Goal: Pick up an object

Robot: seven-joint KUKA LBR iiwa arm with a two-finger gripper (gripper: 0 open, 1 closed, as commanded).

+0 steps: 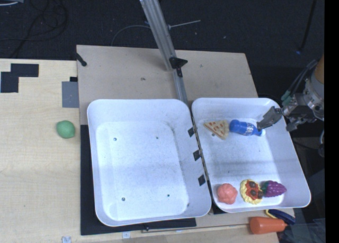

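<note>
gripper low over right bin, beside blue object

Pale wood bench carries two white bins side by side on black mat; green ball left of bins, orange carrot at front edge.

The arm was cut off at the right edge. The gripper was too small to show how its fingers stood.

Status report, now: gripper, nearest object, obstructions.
Gripper low over right bin, at blue object. Grasp unconfirmed. Waffle piece beside it.
</note>
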